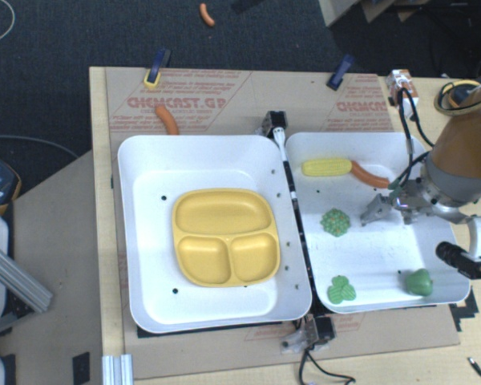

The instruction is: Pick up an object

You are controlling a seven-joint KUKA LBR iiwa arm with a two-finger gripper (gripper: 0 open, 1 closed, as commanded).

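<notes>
Gripper (382,209) low in right bin (369,151), fingers look spread with nothing between them. Green pepper (418,281) and broccoli pieces (335,221) nearest it; corn (326,167) and sausage (369,176) beyond. Best bet: centre over the near broccoli, drop straight, close fully before lifting.
</notes>
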